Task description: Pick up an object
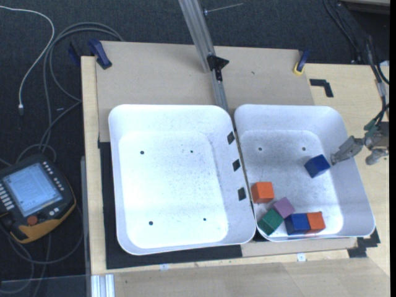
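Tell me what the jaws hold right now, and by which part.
Cannot be told: the gripper sits right beside the small blue cube, but no grip is visible.

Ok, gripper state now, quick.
Gripper: cannot be told whether open or shut; it sits right beside the blue cube in the right bin.

The wooden bench bears two white bins side by side.

Six small blocks lay in the right bin. A blue cube sat tilted near its right wall. An orange cube rested by its left wall. Along its front edge clustered a green block, purple block, blue block and orange block.
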